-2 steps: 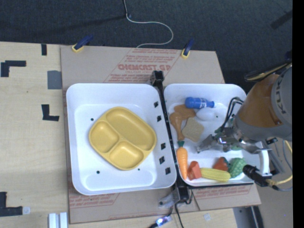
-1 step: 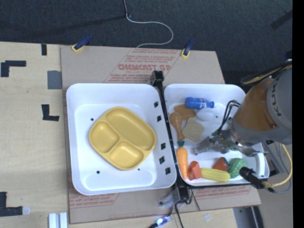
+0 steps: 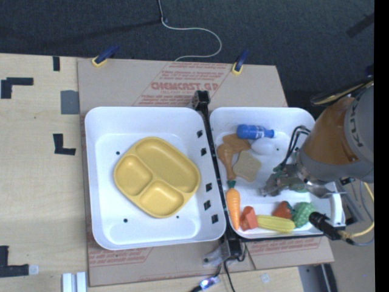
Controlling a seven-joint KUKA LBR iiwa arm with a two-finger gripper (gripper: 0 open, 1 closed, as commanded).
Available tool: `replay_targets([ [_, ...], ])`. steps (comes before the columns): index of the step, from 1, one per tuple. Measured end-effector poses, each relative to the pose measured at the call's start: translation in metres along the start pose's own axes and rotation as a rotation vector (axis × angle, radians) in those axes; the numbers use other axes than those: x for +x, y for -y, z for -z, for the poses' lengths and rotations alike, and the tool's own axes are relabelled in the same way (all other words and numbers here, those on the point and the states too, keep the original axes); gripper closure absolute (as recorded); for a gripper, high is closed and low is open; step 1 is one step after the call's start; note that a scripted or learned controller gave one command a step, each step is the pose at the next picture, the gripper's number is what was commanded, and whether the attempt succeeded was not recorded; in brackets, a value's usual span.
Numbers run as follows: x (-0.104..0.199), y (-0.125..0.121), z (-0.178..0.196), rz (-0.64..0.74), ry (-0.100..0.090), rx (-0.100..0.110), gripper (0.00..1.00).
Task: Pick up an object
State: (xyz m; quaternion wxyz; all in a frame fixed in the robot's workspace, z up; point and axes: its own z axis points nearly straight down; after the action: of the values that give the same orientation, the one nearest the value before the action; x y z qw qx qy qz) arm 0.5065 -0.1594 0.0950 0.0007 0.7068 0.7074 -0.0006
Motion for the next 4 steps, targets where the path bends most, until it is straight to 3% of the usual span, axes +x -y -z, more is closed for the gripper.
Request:
replay_targets([
  [2,0.007,0.007,0.120,0.001,-0.001,-0.004,1.00],
  [3,0.008,0.006,0.130,0.001,-0.002,0.000,1.00],
  [4,0.053,-0.014,0.130,0.006,-0.003,0.001,1.00],
])
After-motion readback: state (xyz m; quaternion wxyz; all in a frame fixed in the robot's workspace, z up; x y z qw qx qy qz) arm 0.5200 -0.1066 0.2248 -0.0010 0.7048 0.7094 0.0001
